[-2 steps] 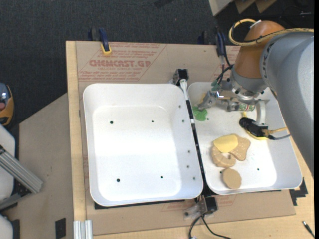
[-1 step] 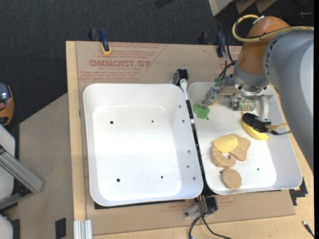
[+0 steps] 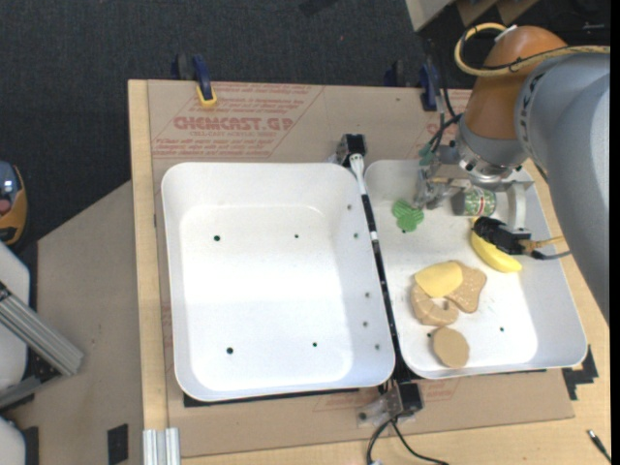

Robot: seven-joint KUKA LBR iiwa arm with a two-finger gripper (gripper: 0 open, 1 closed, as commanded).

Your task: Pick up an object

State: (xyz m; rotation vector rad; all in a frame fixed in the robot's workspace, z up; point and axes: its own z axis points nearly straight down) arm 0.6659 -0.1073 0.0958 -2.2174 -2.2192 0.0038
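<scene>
My gripper (image 3: pixel 467 197) hangs low over the far end of the right bin (image 3: pixel 542 342), under the orange band of the arm. It is open, its fingers spread wide. A small green-and-white object (image 3: pixel 479 202) lies below it between the fingers, partly hidden by the wrist. Just left of the gripper lies a small green piece (image 3: pixel 409 215). A yellow banana (image 3: pixel 495 251) with a dark tip rests to the right and nearer. Closer to the front are a yellow slice (image 3: pixel 438 279), tan bread-like pieces (image 3: pixel 467 291) and a round tan disc (image 3: pixel 449 347).
The left bin (image 3: pixel 194 197) stands beside the right one, and a black divider strip (image 3: pixel 371 235) runs between them. Both rest on a brown cardboard sheet (image 3: pixel 252 114) held by clamps at the far edge. The arm's grey body fills the upper right.
</scene>
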